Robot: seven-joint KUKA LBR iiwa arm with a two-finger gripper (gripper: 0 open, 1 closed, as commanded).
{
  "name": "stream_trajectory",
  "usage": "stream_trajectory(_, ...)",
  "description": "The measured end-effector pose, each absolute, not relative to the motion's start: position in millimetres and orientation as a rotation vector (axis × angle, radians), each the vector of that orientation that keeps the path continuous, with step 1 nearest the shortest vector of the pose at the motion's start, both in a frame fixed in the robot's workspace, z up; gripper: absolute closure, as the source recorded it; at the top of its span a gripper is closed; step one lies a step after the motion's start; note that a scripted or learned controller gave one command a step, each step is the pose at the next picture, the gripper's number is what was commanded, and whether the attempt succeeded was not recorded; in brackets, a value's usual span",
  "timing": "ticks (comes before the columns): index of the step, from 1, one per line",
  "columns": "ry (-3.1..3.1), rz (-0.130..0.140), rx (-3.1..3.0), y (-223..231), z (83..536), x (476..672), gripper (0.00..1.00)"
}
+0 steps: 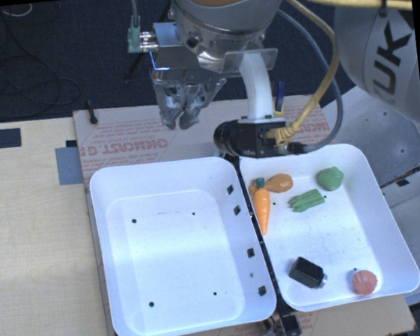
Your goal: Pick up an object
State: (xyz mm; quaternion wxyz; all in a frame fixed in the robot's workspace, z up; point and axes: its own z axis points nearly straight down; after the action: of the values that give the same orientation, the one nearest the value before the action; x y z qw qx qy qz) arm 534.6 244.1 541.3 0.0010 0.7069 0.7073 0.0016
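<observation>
Materials: smooth white plastic bins; toy carrot (261,208), tapered, orange with green top; rounded orange piece (279,183); ridged green piece (306,201); rounded green lump (330,178); boxy black block (307,272); pinkish-red ball (364,281).
Left bin (117,212): shallow, rounded corners, small dark dots on floor.
Right bin (380,204): held all six toys; carrot beside the dividing wall.
Hand (183,118): hung above cardboard behind left bin, nothing between fingers; open or closed, could not tell.
Bench (31,251): pale wood, printed cardboard sheet (128,143) under bins; dark floor with cables behind.
</observation>
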Motion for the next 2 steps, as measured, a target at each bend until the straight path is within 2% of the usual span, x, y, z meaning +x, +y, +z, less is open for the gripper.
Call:
stream_trajectory(1, 2.226, -0.014, 2.222, 241.7, 482.1, 474.4, 1.0)
stream_trajectory(2, 2.223, -0.018, 2.225, 243.6, 369.4, 499.9, 1.0)
